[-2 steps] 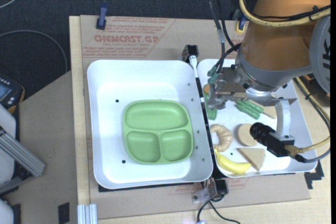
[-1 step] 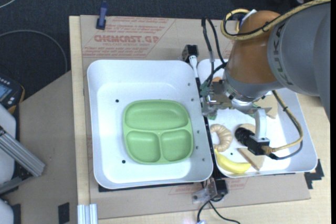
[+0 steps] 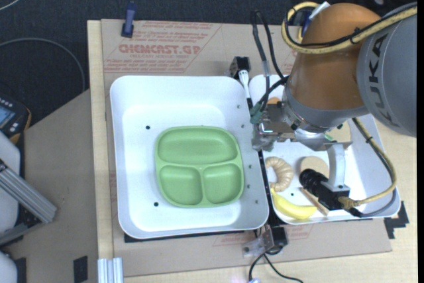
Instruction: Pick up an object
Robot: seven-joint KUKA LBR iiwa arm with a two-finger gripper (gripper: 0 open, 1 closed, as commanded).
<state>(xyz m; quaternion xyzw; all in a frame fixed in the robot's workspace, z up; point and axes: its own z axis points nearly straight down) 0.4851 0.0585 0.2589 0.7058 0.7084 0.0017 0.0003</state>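
Over the right bin [image 3: 381, 209], at three o'clock, the claw [image 3: 273, 129] is hung above a banana [image 3: 293, 208], presumably for picking; its state cannot be told.

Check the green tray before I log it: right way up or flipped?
Right way up: the green tray shows its three hollow compartments, facing the camera.

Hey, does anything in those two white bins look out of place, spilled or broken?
Nothing stands out. The green divided plate lies flat in the left bin; a banana and a croissant sit in the right bin beneath the arm.
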